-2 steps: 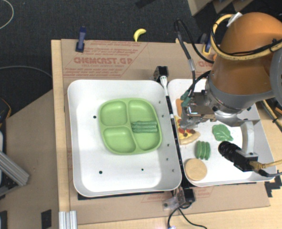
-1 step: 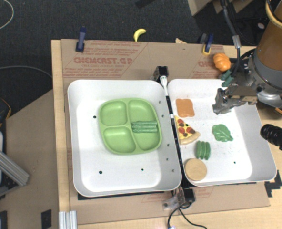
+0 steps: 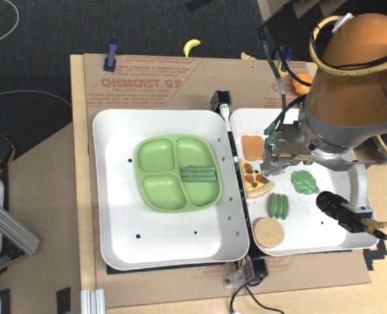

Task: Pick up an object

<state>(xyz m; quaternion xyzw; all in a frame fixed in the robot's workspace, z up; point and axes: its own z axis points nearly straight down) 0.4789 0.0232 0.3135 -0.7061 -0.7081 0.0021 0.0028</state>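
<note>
**Bench check: gripper down in the right bin, nothing lifted yet**

Brown cardboard covers the bench [image 3: 148, 84], and on it two white bins sit side by side, with dark carpet beyond.

No particular object is named for the pick, so I judge by what lies closest to the gripper [image 3: 270, 167]. That is the pizza slice [image 3: 257, 185], flat on the floor of the right bin [image 3: 324, 241] near its left wall. The gripper hangs just above and to the right of the slice's upper edge. From this slant I cannot tell whether it touches the slice. I also cannot tell whether the gripper is apart or together, because the wrist hardware hides its tip. I see nothing held in it.

Working outward from the slice:

- An orange toast slice [image 3: 252, 146] lies just beyond the slice, towards the back of the bin.
- A green leaf [image 3: 304, 182] lies to the right of the gripper.
- A green pod [image 3: 278, 205] lies nearer the front.
- A round tan biscuit [image 3: 269, 232] sits by the front edge.

All of them rest on the bin floor.

The left bin [image 3: 115, 195] holds a green divided plate [image 3: 157, 156]. A ribbed green piece [image 3: 198, 174] lies in the plate's lower right compartment, well apart from the arm [image 3: 353, 77].

On progress, my reading is that the approach is made and the arm is over a candidate. The grasp itself is unconfirmed and the lift is not done. What is left is to close on something, raise it clear of the bin floor, and show it held.
</note>
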